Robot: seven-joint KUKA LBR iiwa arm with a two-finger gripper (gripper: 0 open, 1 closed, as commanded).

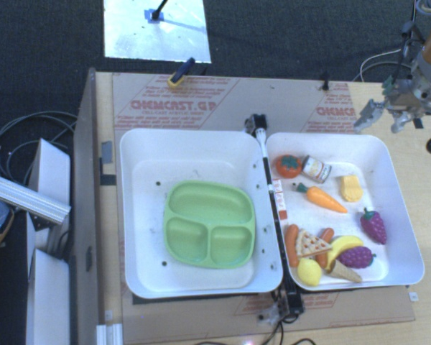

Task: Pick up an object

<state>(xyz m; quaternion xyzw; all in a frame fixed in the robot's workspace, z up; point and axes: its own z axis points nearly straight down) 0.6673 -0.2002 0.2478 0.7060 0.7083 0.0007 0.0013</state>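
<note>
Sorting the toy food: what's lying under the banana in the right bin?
The banana overlaps a purple grape bunch and an ice-cream cone; whatever else it covers is hidden.

Bright, even overhead light — soft shadows, slight blur, mild grain

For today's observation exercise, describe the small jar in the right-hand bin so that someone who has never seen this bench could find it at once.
Start at the right bin, the one crowded with toy food, and look to its far left corner. There the small jar lies on its side, right beside the tomato and just above the carrot. It is the only container among the food: pale label, dark cap.
</note>
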